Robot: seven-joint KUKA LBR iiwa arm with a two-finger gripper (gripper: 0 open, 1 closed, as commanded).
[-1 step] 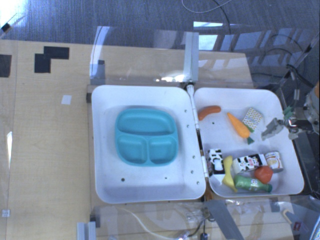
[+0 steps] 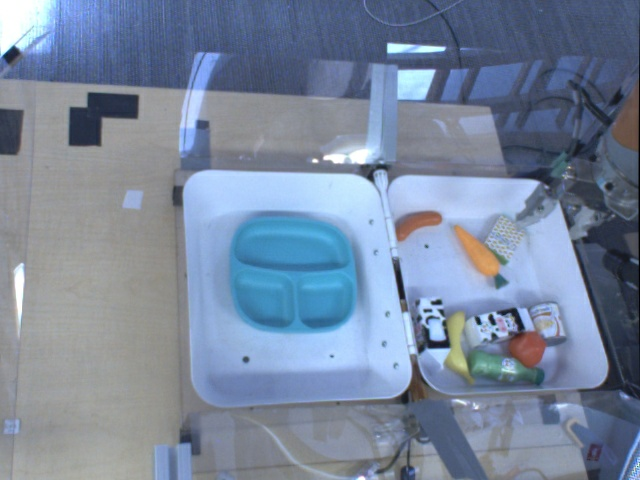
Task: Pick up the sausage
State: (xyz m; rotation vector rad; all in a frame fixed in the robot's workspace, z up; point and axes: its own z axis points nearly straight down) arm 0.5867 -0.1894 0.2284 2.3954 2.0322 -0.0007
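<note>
Your gripper (image 2: pixel 535 206) (finger state: cannot tell) hangs beside the carrot (image 2: pixel 477 250); the sausage (image 2: pixel 418 224) lies across it, long axis near-horizontal.

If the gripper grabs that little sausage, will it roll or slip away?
The sausage looks round and smooth, so it may roll or slip when nudged. It seems small and probably light. It lies near the bin's left wall, which might stop it.

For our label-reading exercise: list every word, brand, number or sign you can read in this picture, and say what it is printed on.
No text can be read.
Cow-patterned milk carton: black marks, too blurred.
Small black-and-white carton: print unreadable.
Can: label too small.
Green bottle: label blurred.
Dotted packet: pattern, no legible words.
</note>
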